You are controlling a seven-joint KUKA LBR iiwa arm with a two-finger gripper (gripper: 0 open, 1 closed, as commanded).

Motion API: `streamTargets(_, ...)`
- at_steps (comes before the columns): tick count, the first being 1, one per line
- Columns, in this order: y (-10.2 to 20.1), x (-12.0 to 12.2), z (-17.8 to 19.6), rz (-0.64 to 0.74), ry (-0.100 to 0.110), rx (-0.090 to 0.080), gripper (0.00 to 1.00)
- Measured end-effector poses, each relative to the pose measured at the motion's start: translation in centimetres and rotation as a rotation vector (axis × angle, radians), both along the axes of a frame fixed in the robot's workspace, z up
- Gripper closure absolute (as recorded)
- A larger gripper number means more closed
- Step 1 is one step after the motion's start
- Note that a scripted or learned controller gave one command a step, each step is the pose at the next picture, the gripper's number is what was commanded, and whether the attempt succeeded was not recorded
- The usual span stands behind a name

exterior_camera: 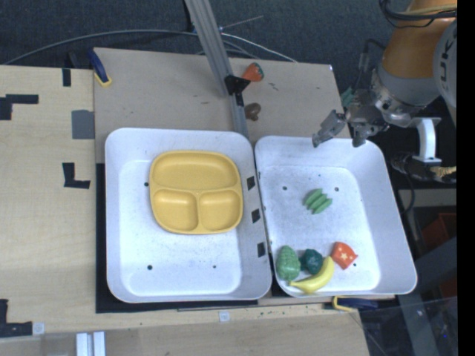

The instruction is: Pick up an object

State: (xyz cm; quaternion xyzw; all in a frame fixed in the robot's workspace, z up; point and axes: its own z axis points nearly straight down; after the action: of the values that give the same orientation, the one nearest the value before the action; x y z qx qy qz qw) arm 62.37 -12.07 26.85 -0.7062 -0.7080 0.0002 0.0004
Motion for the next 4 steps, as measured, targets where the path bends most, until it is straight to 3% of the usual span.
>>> streamTargets(1,0.0,0.0,0.0,0.0,0.0,0.0,0.0)
streamTargets(4,0.4,0.4,-18.0,0.0,0.006,-0.001,0.0)
